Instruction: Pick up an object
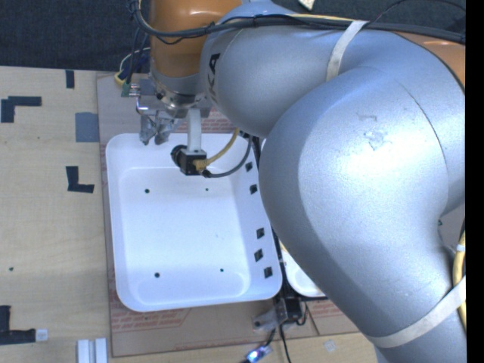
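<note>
Bins come first: one white bin lies in plain sight, shallow, with rounded corners, and a sliver of the second bin peeks out just beside its right wall, mostly covered by the grey arm; the arm crosses from the right above that second bin, and its orange band sits past the far rim of the first bin; below the band the gripper hangs over the first bin's far left corner, its dark metal tips close to the rim; whether the fingers stand apart or together I cannot tell from this slant, and I can make out nothing between them; a pale rod drops beside the gripper, toward the middle of the bin's far rim, ending in a black fitting with a thin hose curling off to the right; on the bin floor I count four small dark dots, and four black marks run down its right wall; no loose object to pick up can be told apart on that floor; the wooden bench to the bin's left carries dark tape marks.
</note>
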You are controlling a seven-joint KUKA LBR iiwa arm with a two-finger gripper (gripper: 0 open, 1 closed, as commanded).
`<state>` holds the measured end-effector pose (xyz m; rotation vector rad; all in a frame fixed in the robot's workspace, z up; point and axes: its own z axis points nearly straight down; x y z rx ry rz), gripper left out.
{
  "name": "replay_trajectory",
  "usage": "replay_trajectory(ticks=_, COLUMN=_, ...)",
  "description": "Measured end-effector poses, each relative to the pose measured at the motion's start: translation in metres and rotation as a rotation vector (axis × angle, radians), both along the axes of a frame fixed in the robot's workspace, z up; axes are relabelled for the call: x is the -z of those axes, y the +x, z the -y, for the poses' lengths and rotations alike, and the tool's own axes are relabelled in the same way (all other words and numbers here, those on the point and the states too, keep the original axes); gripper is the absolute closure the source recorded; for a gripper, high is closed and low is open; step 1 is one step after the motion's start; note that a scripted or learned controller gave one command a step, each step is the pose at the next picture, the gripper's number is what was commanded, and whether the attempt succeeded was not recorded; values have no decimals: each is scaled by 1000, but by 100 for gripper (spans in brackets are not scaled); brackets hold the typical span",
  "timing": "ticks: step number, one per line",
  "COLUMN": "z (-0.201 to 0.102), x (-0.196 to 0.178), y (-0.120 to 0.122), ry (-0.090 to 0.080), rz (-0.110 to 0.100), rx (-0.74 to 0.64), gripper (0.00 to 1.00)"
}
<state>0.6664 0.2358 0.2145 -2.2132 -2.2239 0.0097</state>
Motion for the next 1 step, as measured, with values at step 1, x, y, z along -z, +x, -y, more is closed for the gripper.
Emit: replay_trajectory(ticks=1, z=2, x=-74, y=3, ry=4, rz=12, rx=3, gripper=100)
